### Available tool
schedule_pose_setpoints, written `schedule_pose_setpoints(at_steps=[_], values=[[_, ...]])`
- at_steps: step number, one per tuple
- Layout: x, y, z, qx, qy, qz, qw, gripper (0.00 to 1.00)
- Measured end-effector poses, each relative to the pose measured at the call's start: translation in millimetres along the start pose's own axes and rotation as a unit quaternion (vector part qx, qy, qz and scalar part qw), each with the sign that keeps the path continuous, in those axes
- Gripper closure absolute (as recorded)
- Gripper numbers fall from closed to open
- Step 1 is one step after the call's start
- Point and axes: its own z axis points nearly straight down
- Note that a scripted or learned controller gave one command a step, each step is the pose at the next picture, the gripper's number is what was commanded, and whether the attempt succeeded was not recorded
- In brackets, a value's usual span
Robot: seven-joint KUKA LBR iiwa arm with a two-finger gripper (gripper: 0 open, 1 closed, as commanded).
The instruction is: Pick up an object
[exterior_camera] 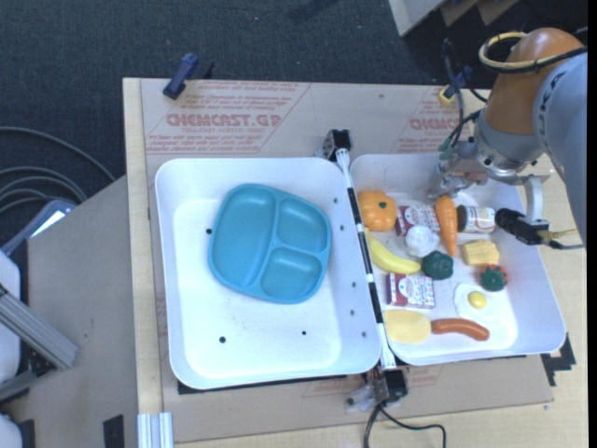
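Note:
My gripper (454, 181) hangs over the far part of the right bin (539, 292), just above the top end of an orange carrot (449, 225). The grey wrist and orange band rise to the upper right. Around the carrot lie a small orange pumpkin (378, 210), a banana (392, 258), a white garlic bulb (420, 241), a green broccoli (437, 266) and a small bottle (477, 218). Nothing shows as lifted from the bin.
Nearer in the right bin lie a cheese wedge (480, 252), a fried egg (474, 299), a sausage (459, 329), a yellow slice (408, 325) and a red packet (410, 290). A blue divided plate (270, 243) sits in the left bin (187, 325).

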Motion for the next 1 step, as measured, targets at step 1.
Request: schedule_pose_setpoints(at_steps=[1], values=[[0.1,-0.1,0.2,0.000,0.000,0.000,1.0000,0.00]])
